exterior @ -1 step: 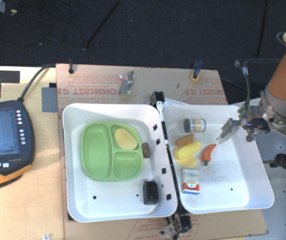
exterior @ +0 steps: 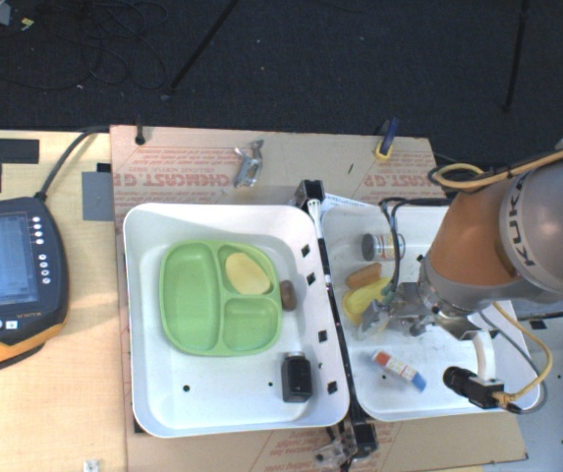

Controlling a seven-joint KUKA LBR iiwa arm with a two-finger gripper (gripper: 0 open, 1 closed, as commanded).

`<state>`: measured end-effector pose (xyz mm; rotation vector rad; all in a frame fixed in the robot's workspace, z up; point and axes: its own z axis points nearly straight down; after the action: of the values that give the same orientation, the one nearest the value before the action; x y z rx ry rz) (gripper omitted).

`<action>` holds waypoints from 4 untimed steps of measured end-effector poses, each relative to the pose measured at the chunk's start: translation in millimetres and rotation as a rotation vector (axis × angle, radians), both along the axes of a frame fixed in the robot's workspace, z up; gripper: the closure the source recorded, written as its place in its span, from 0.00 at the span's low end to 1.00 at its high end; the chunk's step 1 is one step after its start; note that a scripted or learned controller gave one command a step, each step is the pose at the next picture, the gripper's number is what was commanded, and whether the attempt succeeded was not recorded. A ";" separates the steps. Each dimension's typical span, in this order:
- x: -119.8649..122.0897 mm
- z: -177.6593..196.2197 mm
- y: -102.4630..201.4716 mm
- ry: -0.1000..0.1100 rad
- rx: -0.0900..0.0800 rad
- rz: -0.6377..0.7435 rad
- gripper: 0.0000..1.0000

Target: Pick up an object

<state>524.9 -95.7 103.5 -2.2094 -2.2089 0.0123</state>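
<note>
My gripper (exterior: 383,317) is down in the right bin (exterior: 458,409), at its left half, with the orange-banded wrist just right of it. It sits right against a yellow object (exterior: 357,302); I cannot see whether it touches it. An orange-brown piece (exterior: 363,276) lies just above the yellow one. A small can (exterior: 379,247) lies on its side near the bin's back. A white tube with red and blue ends (exterior: 399,368) lies below the gripper, apart from it.
The left bin (exterior: 143,264) holds a green divided plate (exterior: 195,301) with a pale yellow item (exterior: 249,273), a small brown object (exterior: 288,294) and a black block (exterior: 297,377). A tablet (exterior: 6,268) lies far left. Cables loop beside the arm at the right.
</note>
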 end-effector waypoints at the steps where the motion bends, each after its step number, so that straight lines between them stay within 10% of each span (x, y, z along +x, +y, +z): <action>1: -18.6 -13.5 10.3 -0.022 -0.009 -0.005 0.00; 2: -44.6 -13.5 -3.1 -0.029 -0.005 -0.002 0.00; 4: 47.2 -14.3 -55.4 -0.018 -0.006 0.004 0.00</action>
<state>572.0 -151.1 89.2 -2.2175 -2.2248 -0.0011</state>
